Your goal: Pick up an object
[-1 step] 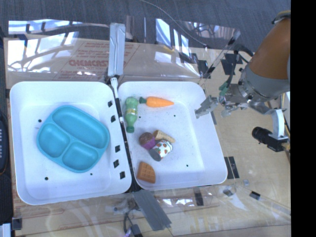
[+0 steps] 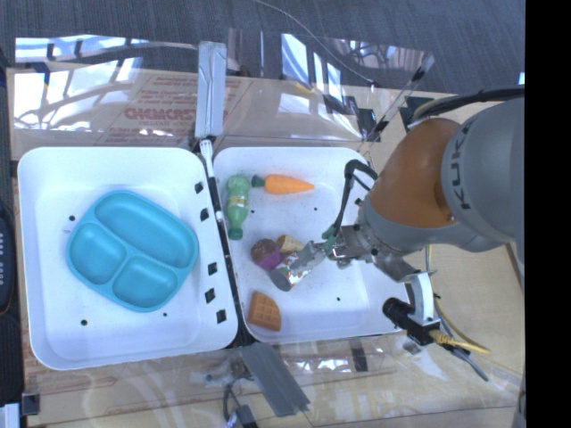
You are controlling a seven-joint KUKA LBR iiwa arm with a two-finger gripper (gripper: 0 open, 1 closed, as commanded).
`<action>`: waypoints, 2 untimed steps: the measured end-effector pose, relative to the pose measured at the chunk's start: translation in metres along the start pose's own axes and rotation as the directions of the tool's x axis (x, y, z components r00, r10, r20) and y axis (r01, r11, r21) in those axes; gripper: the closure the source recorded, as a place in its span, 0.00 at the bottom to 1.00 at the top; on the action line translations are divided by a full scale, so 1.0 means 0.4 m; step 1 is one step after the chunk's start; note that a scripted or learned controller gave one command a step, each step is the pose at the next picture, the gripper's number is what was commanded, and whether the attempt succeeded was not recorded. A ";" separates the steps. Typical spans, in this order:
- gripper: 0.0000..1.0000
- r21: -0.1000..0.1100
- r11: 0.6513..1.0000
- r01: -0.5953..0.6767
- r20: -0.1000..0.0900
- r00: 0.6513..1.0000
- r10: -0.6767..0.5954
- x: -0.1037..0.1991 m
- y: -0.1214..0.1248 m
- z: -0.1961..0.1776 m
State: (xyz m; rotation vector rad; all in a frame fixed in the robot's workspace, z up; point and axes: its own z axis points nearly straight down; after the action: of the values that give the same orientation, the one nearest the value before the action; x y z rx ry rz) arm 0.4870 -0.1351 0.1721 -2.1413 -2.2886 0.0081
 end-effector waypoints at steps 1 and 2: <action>0.00 -0.008 0.998 -0.056 0.001 0.998 0.056 0.053 0.062 0.201; 1.00 -0.005 0.999 -0.052 0.002 0.999 0.052 0.051 0.061 0.178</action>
State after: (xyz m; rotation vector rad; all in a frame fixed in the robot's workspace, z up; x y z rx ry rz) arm 0.5092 -0.1130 0.1005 -2.2038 -2.2357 0.0041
